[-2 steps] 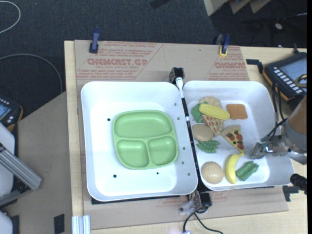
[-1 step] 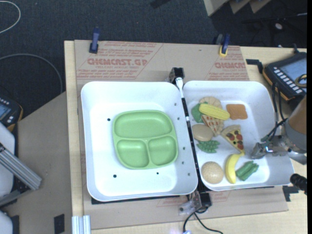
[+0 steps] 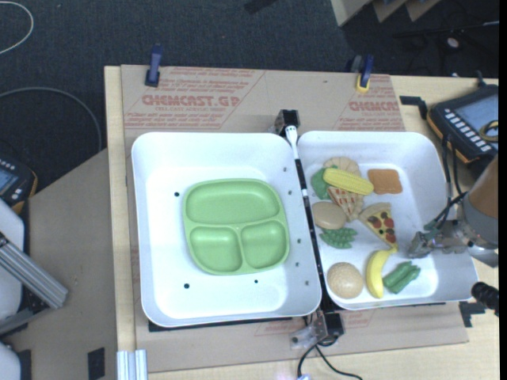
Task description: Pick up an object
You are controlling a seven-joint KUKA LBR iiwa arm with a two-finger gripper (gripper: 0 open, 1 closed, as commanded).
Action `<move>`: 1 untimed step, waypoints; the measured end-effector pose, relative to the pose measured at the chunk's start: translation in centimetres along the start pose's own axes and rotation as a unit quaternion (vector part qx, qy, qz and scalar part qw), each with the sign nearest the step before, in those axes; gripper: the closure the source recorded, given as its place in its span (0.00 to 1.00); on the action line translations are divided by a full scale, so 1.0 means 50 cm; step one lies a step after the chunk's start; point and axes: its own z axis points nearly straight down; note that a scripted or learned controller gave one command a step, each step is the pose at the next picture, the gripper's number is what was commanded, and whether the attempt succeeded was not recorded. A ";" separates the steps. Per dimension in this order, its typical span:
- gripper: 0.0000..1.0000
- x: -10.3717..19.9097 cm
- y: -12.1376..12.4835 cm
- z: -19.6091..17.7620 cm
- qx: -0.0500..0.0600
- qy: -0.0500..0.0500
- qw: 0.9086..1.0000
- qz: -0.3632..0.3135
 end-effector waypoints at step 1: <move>1.00 0.000 0.000 0.000 0.000 0.000 1.000 0.000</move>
